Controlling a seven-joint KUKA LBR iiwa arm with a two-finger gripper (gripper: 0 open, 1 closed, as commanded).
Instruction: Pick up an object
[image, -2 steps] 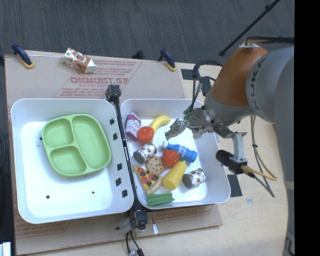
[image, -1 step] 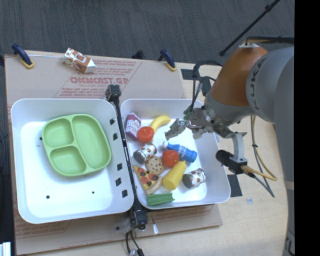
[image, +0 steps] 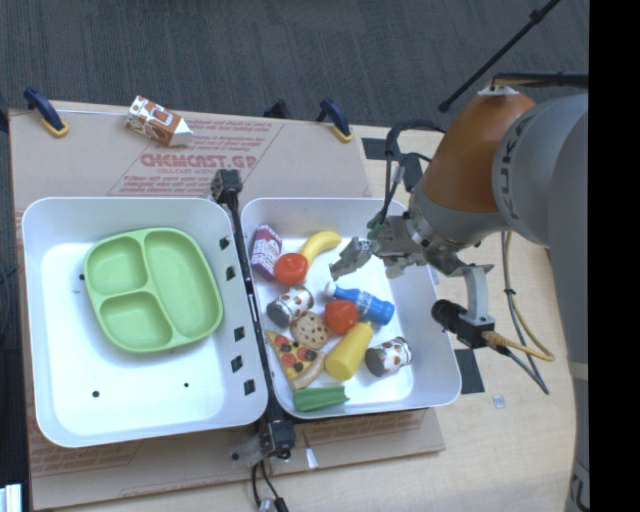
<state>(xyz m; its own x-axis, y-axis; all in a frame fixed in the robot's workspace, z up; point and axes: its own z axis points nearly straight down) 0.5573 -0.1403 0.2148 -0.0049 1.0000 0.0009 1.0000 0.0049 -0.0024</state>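
Toys fill the right bin (image: 425, 225), and none of them is lifted yet, so the task looks barely begun. Nearest the hand (image: 350, 260) lie a banana (image: 320, 244) just to its left and a blue bottle (image: 364, 303) just below it; either seems the likely target, though which one cannot be told. Further off sit a red tomato (image: 291, 268), a purple can (image: 265, 249), a second red ball (image: 340, 316), a cookie (image: 311, 330), a yellow bottle (image: 347, 351), a pizza slice (image: 294, 358) and a green piece (image: 320, 399) by the near wall.

The hand hangs over the upper middle of that bin, its grey fingers slightly parted with nothing between them, above the toys rather than among them, as far as the slant allows. What is left: descend, close on one toy, and raise it clear.

The left bin (image: 40, 300) holds a green tray (image: 152, 289). A small carton (image: 156, 119) lies on the cardboard (image: 300, 150) covering the counter behind the bins.
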